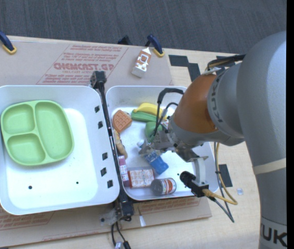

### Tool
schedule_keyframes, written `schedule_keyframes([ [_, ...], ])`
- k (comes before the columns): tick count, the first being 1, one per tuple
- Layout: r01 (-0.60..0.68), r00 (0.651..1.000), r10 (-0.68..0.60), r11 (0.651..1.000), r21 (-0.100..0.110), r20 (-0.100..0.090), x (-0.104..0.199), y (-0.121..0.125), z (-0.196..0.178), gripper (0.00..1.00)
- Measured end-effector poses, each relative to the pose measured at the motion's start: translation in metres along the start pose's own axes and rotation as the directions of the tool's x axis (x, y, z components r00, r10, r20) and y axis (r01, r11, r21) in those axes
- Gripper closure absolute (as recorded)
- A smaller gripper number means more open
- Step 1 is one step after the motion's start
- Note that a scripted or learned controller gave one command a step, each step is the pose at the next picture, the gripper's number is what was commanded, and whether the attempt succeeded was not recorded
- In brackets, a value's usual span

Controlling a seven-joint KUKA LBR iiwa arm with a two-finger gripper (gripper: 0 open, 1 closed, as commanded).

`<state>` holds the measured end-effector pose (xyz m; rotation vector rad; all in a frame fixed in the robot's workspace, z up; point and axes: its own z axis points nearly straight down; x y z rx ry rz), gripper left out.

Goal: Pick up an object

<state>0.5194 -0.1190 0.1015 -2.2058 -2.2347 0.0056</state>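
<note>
In the right white bin (136, 93) we see the hand (149, 148) low among a yellow banana (148, 108), round waffle (121, 121) and blue block (159, 165), which lies diagonally. We cannot tell its grip. A green divided plate (36, 132) fills the left bin (48, 196).

Dark grey carpet floor (84, 7) behind a light wooden bench (240, 191); brown cardboard sheet (58, 61) clamped on top.
</note>
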Motion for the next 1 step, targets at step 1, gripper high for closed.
schedule_keyframes([
  [1,-0.007,1.000,0.007,1.000,-0.005,-0.001,0.0054,-0.0425,-0.1378,1.00],
])
